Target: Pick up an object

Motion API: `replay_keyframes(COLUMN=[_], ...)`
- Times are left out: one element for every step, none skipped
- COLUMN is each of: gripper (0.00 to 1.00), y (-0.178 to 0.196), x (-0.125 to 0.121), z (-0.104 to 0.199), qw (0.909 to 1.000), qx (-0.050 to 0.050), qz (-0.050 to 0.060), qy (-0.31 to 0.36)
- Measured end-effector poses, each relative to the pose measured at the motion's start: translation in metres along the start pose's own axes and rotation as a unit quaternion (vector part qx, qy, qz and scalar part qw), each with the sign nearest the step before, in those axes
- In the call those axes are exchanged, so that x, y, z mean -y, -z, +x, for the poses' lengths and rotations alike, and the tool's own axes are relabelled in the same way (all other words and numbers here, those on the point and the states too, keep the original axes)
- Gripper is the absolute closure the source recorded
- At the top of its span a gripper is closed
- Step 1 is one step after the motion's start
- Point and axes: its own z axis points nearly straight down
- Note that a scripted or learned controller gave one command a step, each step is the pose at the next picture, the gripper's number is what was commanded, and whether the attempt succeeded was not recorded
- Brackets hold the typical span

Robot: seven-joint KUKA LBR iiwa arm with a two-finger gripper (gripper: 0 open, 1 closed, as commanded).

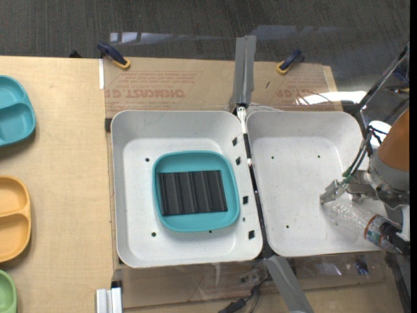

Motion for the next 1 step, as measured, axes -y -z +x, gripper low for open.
replay_keyframes(gripper=[0.00], y=[0.0000], x=[0.0000], z=[0.0000], qw=[1.0000], qx=[0.000], qz=[0.000], qy=[0.000])
